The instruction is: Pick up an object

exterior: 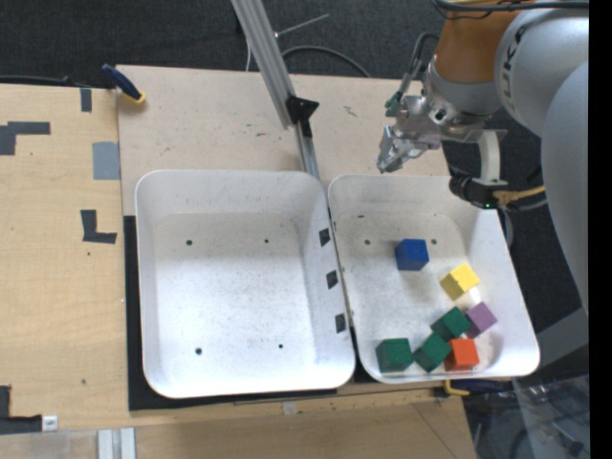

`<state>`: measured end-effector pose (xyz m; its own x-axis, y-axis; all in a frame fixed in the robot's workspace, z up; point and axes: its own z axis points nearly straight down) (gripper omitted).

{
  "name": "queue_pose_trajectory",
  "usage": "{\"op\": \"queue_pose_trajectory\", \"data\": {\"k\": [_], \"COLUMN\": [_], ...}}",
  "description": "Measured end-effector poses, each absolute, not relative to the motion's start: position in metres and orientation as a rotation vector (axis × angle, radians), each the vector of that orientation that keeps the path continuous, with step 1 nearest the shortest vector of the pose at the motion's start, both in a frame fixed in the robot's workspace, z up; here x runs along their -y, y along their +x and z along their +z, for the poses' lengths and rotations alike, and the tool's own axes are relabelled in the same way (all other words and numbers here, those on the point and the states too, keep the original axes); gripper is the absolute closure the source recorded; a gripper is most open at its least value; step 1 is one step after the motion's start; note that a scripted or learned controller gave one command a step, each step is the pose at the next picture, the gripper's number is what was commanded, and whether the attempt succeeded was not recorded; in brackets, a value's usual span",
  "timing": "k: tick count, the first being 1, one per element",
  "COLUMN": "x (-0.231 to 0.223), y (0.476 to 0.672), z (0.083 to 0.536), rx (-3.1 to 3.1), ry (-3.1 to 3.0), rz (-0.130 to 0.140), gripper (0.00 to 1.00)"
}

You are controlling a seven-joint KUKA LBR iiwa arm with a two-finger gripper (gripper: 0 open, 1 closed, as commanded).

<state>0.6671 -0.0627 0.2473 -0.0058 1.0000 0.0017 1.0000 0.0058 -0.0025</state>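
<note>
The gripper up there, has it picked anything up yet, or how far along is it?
Nothing looks done yet. The gripper hangs over the back rim of the right bin with no object visible between its fingers. The blue cube, yellow cube and the cluster of green, orange and purple blocks all lie in the bin. Descending, grasping and lifting remain.

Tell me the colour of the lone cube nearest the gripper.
Blue cube, seen clearly in the camera view.

Pale wooden desk. Two shallow white bins side by side on a dark mat: left bin, right bin. Grey tape patches toward the left. Blue-and-yellow clamp at far edge.
</note>
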Motion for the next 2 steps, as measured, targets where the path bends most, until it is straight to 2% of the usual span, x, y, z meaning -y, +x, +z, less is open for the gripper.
{"op": "queue_pose_trajectory", "data": {"k": [2], "x": [-0.047], "y": [0.666], "z": [0.252], "rx": [2.227], "ry": [-2.214], "rz": [0.000], "gripper": [1.00]}}
